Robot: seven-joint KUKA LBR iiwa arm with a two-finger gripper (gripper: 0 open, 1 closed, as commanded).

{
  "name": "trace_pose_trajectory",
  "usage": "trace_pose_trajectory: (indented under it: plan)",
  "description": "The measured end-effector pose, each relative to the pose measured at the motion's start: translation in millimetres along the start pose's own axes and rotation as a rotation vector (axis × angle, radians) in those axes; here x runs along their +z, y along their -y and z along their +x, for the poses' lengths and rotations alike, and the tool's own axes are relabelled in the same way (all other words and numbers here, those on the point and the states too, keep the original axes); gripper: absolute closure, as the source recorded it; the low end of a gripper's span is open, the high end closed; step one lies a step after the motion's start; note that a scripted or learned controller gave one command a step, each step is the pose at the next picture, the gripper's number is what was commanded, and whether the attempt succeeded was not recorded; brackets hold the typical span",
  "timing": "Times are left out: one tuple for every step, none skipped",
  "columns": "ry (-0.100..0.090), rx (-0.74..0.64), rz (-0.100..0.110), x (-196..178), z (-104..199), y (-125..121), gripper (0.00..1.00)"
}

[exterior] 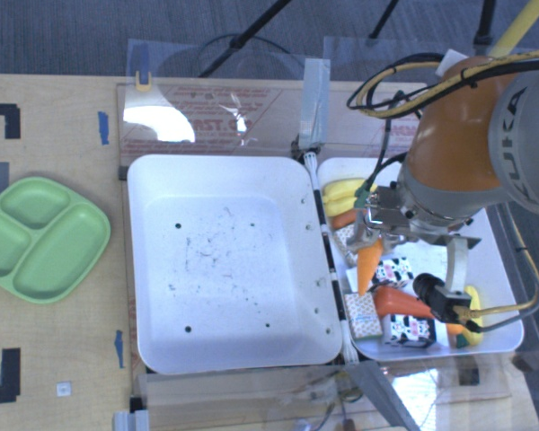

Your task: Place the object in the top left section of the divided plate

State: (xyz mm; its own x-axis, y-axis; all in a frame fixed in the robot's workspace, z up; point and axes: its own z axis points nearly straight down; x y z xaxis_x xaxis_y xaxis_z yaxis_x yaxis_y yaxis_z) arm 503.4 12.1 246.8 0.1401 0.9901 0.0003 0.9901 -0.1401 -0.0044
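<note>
I have the tool [370, 233] down in the right bin [508, 326], low over the pile of toy food, and from this slanted angle the wrist [454, 146] hides so much that I cannot tell how it is set or whether it has anything. Right at its tip there's an orange carrot [368, 266] standing nearly on end, touching or just under the tool; that looks like the object I'm going for, though I can't confirm it is gripped. Just beside it sit a yellow banana [341, 189] up against the bin's divider side, a red-orange piece [400, 301] lower down, and a black-and-white spotted block [407, 330] near the front edge, all crowded together. The left bin [225, 259] lies next over, bare white with a few specks. Well apart from all this, on the wooden surface [63, 97] at the far left, the green divided plate [43, 238] waits, its top left section [36, 203] being the small compartment toward the back. So I judge we're at the picking step, nothing delivered yet. Next I need a straight lift to check the carrot comes up with the tool, then a long carry across the left bin to the plate, and a careful lowering into that small section, since the neighbouring compartments sit close.
</note>
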Motion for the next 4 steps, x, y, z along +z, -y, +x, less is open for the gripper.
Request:
trace_pose_trajectory:
  plan:
    - [0.000,0.135,-0.001,60.7,-23.5,21.2,1.00]
    - [0.000,0.037,-0.003,63.1,-16.3,-19.1,1.00]
    - [0.000,0.315,-0.003,29.8,-6.6,-93.7,1.00]
    - [0.001,0.287,-0.004,62.2,28.7,-119.4,1.00]
